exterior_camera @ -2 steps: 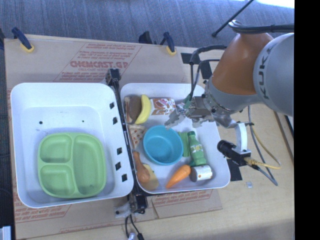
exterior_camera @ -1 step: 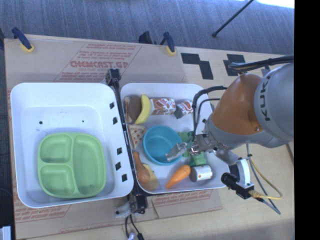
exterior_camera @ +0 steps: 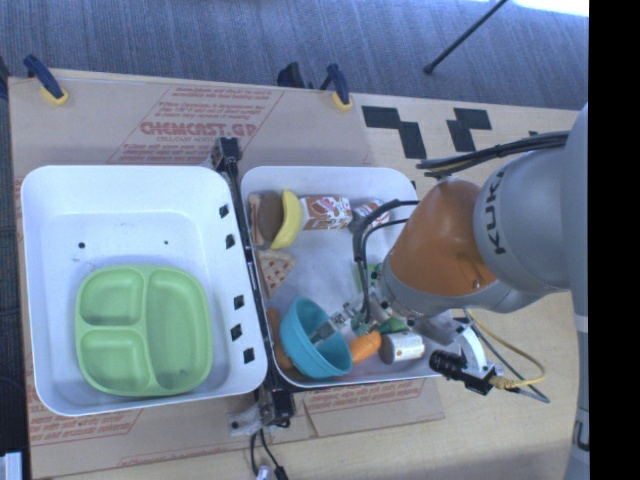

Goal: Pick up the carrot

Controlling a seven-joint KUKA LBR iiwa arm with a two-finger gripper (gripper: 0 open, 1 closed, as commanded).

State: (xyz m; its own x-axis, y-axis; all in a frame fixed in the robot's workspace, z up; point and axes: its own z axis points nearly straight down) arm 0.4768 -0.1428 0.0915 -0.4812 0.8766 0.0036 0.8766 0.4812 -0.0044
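Carrot (exterior_camera: 364, 347) lies at near edge of right bin (exterior_camera: 400, 182), touching blue bowl (exterior_camera: 310, 340). Gripper (exterior_camera: 368, 320) low just above it; grip state cannot be told. Lift not yet done.

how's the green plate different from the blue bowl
The green plate is flat, divided into three compartments, and lies level in the left bin. The blue bowl is deep, undivided, smaller, and tipped on its side in the right bin, beside the carrot. Both look like plain plastic dishes.
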